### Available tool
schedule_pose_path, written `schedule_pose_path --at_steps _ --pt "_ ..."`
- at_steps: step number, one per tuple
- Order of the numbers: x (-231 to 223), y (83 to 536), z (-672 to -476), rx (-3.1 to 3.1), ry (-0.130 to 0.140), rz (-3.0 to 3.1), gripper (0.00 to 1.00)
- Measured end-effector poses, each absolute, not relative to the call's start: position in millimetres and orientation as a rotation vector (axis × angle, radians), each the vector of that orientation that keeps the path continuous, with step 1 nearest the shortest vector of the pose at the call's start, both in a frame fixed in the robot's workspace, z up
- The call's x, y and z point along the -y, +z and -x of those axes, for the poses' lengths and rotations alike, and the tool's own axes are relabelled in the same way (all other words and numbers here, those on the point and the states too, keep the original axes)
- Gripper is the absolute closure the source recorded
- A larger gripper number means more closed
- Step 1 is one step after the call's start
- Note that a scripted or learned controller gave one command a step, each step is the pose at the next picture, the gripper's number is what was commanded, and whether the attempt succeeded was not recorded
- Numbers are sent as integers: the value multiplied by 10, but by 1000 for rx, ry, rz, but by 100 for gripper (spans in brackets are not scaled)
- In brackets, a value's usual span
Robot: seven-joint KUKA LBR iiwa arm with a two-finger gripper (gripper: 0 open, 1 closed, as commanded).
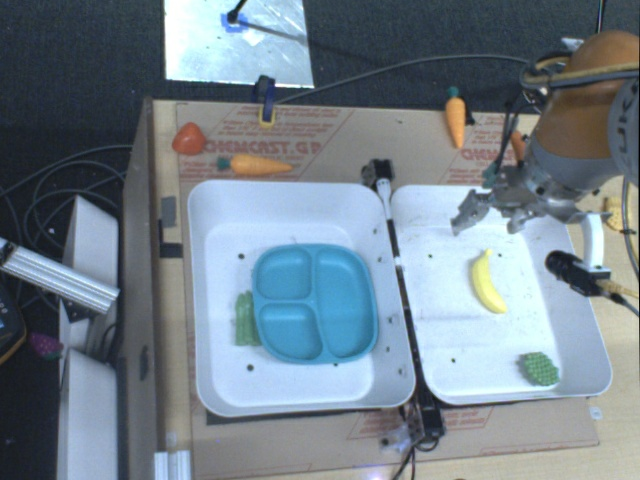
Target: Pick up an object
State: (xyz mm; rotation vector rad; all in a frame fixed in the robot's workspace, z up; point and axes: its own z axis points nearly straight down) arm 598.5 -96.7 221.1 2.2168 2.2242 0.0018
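Gripper (492, 215) above right bin (440, 378), fingers spread wide, holding nothing.
Banana (487, 282) lies just below it; green object (540, 368) sits near the bin's front corner, both unobstructed.

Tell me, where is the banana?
The banana lies in the right bin, near its middle, just below the gripper and above the green ball.

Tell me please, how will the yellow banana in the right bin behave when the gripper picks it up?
The banana looks like a smooth plastic toy, so probably light and stiff, perhaps slippery. Its curved shape may pivot or slide on the flat bin floor if nudged off-center. The open gripper hovers above it.
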Motion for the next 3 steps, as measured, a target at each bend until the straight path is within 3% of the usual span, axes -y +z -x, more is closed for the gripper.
schedule_pose_path --at_steps 1,2,3 --pt "1489 1856 -5954 -2221 -1 -2219 0" --pt "1450 843 -5979 -2222 1 -2219 0" --pt "1453 954 -5988 -2221 3 -2216 100"
